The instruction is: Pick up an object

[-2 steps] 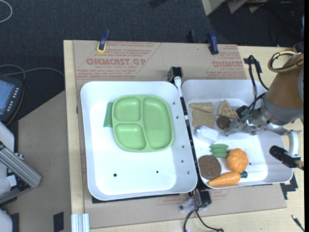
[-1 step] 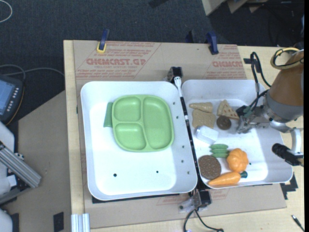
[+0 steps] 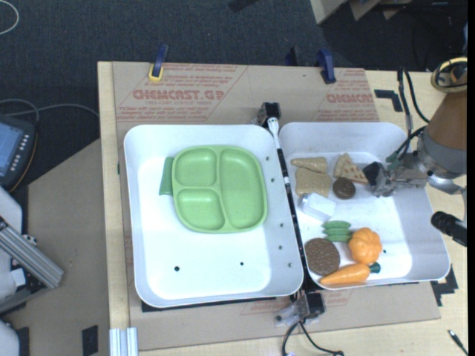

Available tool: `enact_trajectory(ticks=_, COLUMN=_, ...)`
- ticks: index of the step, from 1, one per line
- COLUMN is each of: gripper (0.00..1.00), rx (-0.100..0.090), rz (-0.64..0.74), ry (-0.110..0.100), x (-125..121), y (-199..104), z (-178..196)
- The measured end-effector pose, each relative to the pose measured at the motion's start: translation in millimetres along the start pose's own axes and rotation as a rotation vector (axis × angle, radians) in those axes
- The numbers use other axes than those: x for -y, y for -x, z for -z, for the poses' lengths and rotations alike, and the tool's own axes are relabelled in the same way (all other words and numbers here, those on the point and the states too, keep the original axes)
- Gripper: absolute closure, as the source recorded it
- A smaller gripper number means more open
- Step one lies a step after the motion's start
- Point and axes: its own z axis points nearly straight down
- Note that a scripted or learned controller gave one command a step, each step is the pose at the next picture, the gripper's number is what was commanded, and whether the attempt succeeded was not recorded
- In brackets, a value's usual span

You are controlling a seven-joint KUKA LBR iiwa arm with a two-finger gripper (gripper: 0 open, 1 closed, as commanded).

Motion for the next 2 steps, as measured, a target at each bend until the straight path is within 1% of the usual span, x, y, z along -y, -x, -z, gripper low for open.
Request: enact_trajectory(ticks=2, gripper=1.00, rx=0.001, rz=0.001, ry=0.003, x=-3, y=5, z=90)
